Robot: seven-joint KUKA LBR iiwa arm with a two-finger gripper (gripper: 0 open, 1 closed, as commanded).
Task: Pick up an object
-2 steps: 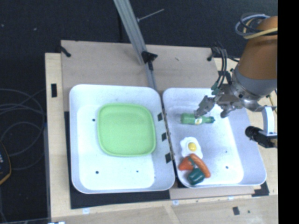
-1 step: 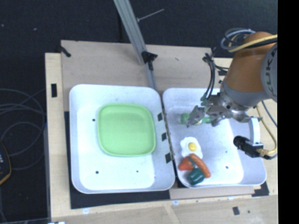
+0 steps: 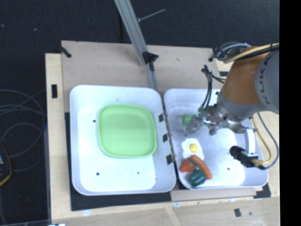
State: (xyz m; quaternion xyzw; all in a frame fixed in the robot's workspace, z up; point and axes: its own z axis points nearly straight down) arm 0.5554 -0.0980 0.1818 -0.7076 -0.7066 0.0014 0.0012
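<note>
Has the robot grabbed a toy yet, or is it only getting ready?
Done: the arm has reached into the right bin, and its gripper sits next to a small green object. In hand: nothing visibly held. Left: grip something and lift it. The fried egg, carrot and green plate all lie untouched.

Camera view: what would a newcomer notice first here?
The large light green plate lying flat in the left bin draws the eye first. Next comes the arm's orange band above the right bin, and the toy fried egg with other toy food below it.
</note>
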